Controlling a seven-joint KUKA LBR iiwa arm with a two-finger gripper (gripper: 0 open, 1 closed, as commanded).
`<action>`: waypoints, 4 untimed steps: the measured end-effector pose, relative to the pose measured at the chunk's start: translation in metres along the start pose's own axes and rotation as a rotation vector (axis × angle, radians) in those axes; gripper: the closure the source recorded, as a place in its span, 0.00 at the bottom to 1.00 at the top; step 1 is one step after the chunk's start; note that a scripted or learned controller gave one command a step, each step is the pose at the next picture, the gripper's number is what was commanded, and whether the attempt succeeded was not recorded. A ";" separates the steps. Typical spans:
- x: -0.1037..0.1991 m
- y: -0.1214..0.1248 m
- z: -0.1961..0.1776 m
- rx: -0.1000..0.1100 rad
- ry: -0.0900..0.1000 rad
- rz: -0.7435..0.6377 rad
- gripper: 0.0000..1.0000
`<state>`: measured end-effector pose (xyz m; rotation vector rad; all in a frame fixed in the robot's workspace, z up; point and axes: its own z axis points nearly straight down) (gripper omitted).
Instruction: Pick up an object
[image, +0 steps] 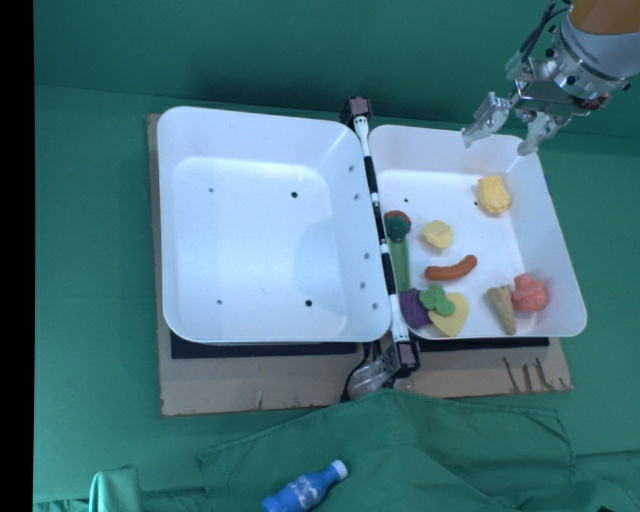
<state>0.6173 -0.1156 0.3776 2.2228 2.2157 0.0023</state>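
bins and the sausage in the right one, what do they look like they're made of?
Bins: likely thin moulded plastic, glossy white, going by the rounded corners and soft sheen. Sausage: probably a plastic or rubber toy, smooth orange-red, uniform colour with a faint highlight; hard or soft can't be told from the look.

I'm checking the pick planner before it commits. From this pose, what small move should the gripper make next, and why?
Probably lower straight down and slightly toward the camera onto the yellow corn-shaped toy. The open two-finger gripper hangs above the right white bin's far edge holding nothing, and that toy lies nearest beneath it, apart from the other pieces.
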 end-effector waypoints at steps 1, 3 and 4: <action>0.001 0.084 0.059 -0.006 -0.003 -0.003 0.00; 0.035 -0.034 0.098 0.005 0.000 0.002 0.00; 0.002 -0.081 0.164 0.009 0.000 0.005 0.00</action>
